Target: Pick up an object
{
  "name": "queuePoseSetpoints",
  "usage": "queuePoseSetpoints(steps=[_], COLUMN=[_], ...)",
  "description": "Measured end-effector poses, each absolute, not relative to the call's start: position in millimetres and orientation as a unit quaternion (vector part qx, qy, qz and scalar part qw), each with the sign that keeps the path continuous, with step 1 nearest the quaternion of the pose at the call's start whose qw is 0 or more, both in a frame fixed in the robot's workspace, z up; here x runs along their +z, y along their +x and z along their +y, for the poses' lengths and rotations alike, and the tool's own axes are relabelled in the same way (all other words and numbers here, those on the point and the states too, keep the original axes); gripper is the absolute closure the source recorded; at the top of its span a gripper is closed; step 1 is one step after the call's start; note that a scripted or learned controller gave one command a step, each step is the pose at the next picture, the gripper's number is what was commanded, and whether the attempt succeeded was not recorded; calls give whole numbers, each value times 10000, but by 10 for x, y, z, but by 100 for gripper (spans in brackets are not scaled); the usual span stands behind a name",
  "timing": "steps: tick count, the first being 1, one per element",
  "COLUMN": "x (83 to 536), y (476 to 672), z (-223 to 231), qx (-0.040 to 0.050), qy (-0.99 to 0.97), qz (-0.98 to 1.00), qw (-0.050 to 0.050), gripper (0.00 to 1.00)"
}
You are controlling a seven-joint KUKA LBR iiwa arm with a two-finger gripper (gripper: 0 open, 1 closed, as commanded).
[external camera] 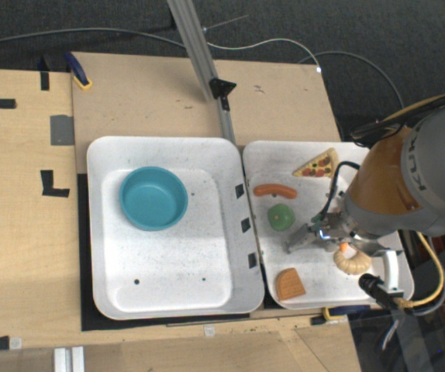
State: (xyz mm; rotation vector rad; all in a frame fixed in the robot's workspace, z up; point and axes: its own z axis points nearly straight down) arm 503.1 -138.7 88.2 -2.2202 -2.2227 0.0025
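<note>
1. The bench bears two shallow white bins side by side: the left bin and the right bin.
2. A teal bowl sits upright in the left bin, toward its upper left part, apart from the walls.
3. The right bin holds five small things: a pizza slice, a sausage, a green ball, a tan bread piece and a pale doughnut.
4. The pizza slice lies near the bin's far wall, with the sausage below and left of it.
5. The green ball lies just below the sausage, close to it; I cannot tell whether they touch.
6. The bread piece lies near the bin's near wall, well apart from the ball.
7. The doughnut lies toward the bin's near right corner, partly under the arm.
8. The arm reaches in from the right, its orange band over the right bin's right side.
9. The gripper hangs low over the right bin, between the ball and the doughnut, pointing left.
10. I cannot tell how the gripper stands, spread or pressed together, and nothing shows pinched in it.
11. A grey pole slants down across the bench toward the gap between the bins.
</note>
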Motion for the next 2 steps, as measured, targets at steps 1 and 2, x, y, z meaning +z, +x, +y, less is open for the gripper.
queuePoseSetpoints(steps=[1, 2], x=[991, 1596], y=[5030, 4997], z=[-1379, -1335], qx=[3, -9], qy=[-7065, -7064], qz=[-7077, -7078], qw=[12, -13], gripper=[100, 100])
